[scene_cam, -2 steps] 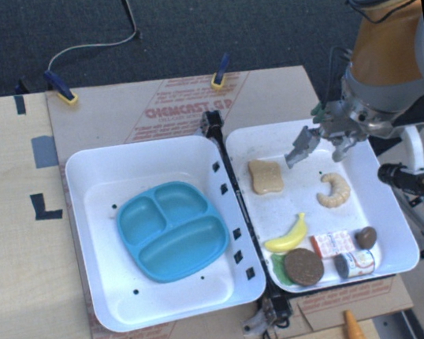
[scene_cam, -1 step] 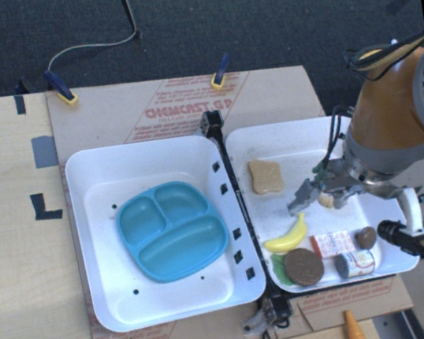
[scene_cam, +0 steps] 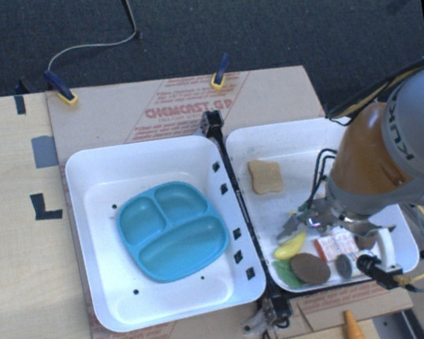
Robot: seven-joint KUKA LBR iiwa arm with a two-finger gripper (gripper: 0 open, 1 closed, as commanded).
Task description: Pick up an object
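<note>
My gripper (scene_cam: pixel 304 223) is down in the right bin (scene_cam: pixel 302 133), just above a yellow banana-shaped object (scene_cam: pixel 289 247) near the bin's front. Beside the yellow object lie a green object (scene_cam: pixel 285 270), a dark brown oval object (scene_cam: pixel 311 269), a red and white packet (scene_cam: pixel 337 246) and a small grey object (scene_cam: pixel 344 266). A tan bread-like block (scene_cam: pixel 266 177) rests alone toward the back of the same bin. Nothing can be seen held in the gripper. The grey arm with its orange band (scene_cam: pixel 365 156) covers the bin's right side.
A blue divided plate (scene_cam: pixel 173 229) lies in the left bin (scene_cam: pixel 93 223). A black divider (scene_cam: pixel 230 194) separates the two bins. Cardboard (scene_cam: pixel 178 106) held by yellow clamps lies under them. Cables hang off the arm near the right bin's front corner.
</note>
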